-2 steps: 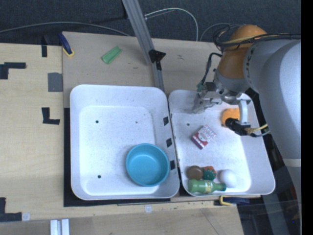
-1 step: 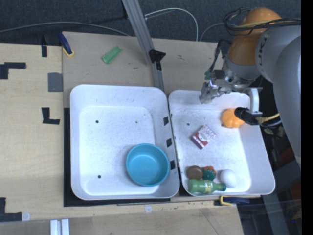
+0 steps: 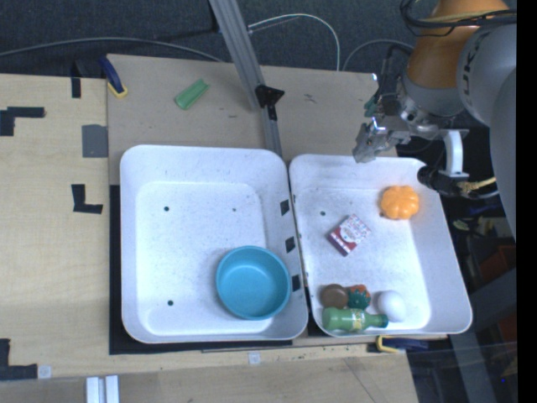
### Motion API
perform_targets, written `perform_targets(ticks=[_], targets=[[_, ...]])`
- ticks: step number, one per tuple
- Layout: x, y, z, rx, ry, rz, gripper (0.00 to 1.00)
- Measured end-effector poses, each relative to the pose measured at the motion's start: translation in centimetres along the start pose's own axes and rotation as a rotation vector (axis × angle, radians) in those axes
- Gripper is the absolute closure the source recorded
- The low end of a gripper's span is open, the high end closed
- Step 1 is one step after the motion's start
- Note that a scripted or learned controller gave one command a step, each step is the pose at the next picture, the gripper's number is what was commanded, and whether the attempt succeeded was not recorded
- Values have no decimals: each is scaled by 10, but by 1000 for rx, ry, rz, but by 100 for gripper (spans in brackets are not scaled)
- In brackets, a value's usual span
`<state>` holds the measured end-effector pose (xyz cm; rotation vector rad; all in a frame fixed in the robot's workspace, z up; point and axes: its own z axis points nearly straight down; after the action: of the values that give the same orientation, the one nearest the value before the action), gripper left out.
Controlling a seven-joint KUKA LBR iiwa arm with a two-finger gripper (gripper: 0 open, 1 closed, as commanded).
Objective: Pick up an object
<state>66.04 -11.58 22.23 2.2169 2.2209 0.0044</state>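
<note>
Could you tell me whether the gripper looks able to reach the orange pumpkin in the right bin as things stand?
Probably yes: the gripper hangs over the bin's far rim, and the orange pumpkin sits alone, nothing between them.

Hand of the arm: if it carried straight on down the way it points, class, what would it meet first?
Most likely the back rim of the right bin, since the hand hangs just above it; depth is unclear from this slant.

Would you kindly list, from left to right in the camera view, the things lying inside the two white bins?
Round blue plastic bowl → brown rounded item → small red and white box → white egg-shaped ball → orange pumpkin-shaped toy. The green bottle and the item beside the brown one overlap the others, so I leave them out.
</note>
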Motion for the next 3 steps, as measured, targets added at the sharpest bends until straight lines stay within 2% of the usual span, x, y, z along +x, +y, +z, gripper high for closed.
perform_targets(ticks=[1, 2, 3], targets=[[50, -21, 10, 8, 2, -3, 100], [104, -37, -2, 6, 3, -5, 100], [154, -67, 4, 9, 2, -4, 100]])
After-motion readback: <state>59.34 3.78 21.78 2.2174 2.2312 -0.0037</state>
